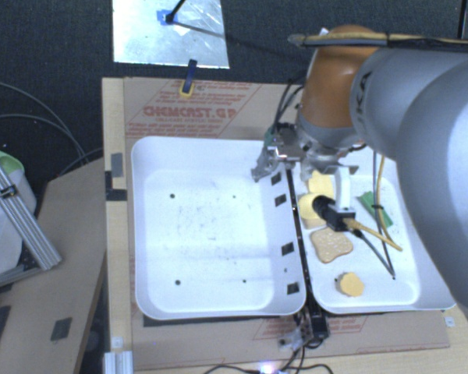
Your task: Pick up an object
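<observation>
The gripper (327, 168) hangs low over the far end of the right bin (409, 291). The wrist hides it, so I cannot tell whether it is spread or closed. It seems placed there for the yellow piece (321, 185) and pale disc (306, 207) just beneath. Nearer the camera lie a toast slice (331, 245) and a yellow lump (349, 285), with a green scrap (369, 202) to the right. The left bin (203, 232) adjoins.
</observation>
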